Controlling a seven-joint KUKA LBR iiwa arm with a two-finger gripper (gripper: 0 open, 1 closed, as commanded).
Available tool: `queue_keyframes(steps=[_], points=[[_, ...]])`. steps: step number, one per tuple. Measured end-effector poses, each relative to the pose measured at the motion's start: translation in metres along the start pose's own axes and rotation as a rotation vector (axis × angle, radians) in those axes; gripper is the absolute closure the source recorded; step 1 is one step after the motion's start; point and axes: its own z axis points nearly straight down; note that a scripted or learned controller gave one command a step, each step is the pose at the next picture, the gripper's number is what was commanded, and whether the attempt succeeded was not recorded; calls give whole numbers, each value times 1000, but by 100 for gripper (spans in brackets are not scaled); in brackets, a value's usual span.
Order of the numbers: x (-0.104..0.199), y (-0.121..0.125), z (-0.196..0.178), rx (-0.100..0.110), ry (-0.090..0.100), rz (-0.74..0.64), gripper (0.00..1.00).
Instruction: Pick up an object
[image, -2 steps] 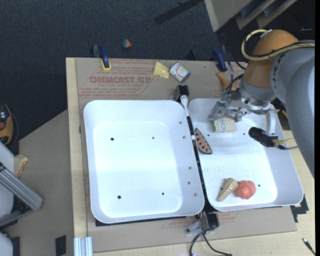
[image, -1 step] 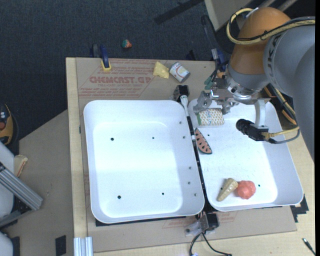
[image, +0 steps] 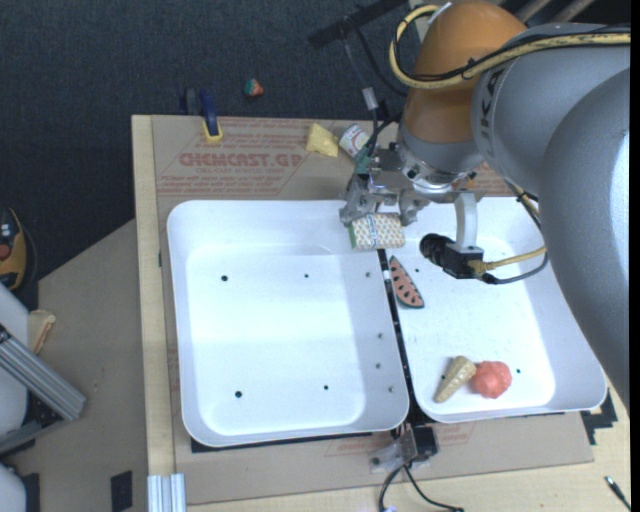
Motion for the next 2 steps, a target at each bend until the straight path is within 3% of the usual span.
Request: queue_keyframes(steps=[1,2], points=[[71,18,-75,-6,3,0,100],[180,5,-65,3,4,-4,100]])
